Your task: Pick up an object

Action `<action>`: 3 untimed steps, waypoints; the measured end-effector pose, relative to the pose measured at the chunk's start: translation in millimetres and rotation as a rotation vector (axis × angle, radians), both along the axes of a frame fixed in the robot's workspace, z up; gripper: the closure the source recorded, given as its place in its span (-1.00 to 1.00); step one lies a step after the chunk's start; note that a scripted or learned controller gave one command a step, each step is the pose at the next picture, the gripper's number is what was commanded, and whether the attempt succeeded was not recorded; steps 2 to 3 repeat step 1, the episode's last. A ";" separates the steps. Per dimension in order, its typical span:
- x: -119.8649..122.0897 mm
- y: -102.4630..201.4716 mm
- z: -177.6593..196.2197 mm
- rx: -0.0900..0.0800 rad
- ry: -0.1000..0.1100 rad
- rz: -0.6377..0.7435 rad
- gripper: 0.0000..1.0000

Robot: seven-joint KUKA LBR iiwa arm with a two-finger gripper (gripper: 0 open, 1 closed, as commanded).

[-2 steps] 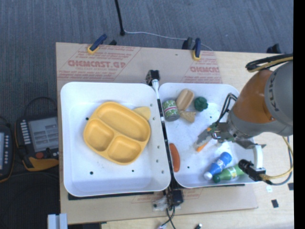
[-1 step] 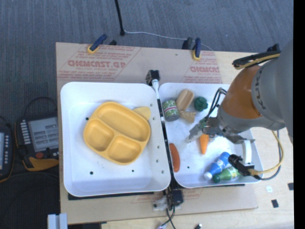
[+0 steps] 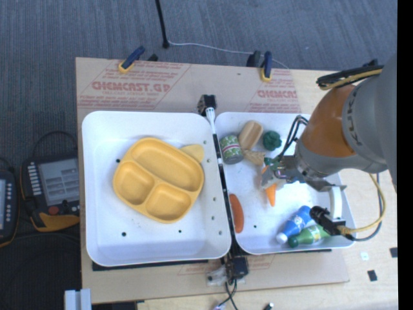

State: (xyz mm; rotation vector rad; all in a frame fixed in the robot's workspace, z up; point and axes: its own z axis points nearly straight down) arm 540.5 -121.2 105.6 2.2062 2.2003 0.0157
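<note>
The surface (image 3: 97, 73) is lying under everything, a brown board with red lettering, and it is carrying two shallow white bins side by side. The arm (image 3: 348, 128) is reaching in from the right, its grey bulk and orange band hanging over the right bin (image 3: 258, 237) and covering much of that bin's far side. The left bin (image 3: 103, 237) is holding a yellow divided plate (image 3: 158, 178), tilted a little, with a small pale yellow piece (image 3: 193, 151) peeking out past its upper right edge. In the right bin the things are getting smaller: a blue bottle (image 3: 296, 221) and a green bottle (image 3: 310, 235) are lying together near the front right corner, a tan roll (image 3: 250, 134) and a small can (image 3: 230, 148) are sitting at the back left, a dark green lump (image 3: 271, 139) is resting just beside the roll, and a long red piece (image 3: 237, 213) is lying along the bin's left wall. The claw (image 3: 276, 170) is sitting low over the middle of this bin, and I cannot tell how wide it is standing or whether it is gripping anything. The little carrot (image 3: 271, 194) is lying just below the claw, on the side nearer the bin's front, its long axis running roughly front to back, and that looks to me like the thing nearest to be picked.
</note>
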 end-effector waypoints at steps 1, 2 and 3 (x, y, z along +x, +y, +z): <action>-34.3 32.0 115.4 0.010 0.025 0.003 1.00; -34.3 32.0 115.4 0.010 0.025 0.003 1.00; -34.3 32.0 115.4 0.010 0.025 0.003 1.00</action>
